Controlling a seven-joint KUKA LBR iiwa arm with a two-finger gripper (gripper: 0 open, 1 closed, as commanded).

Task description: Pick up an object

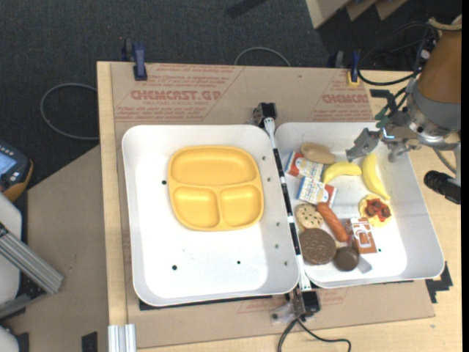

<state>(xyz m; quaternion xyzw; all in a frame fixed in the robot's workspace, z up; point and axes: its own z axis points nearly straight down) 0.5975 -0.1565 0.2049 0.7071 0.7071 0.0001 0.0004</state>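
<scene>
The arm came in from the right, and its gripper [375,144] hung over the far end of the right bin [429,218], just above the toy food. Whether it was spread or closed could not be told from this slanted view, and nothing showed in its grasp, so no pick could be credited yet.

The candidates all sat in that right bin, crowded toward the divider. Two bananas [360,173] lay just below the gripper, one flat, one curving down toward the bin's right wall. Beside them rested a tan potato-shaped piece [317,153], with small printed cartons [311,182] just under it. Further down came a chip cookie [308,216], an orange sausage [335,221], a dark round cookie [318,246] and a red berry cluster [377,210].

The left bin [146,262] carried a yellow divided plate [216,185], well apart from the action.

By position, the bananas looked the likely target: closest to the gripper and standing slightly clear of the tighter pile, which should have left room around them.
</scene>
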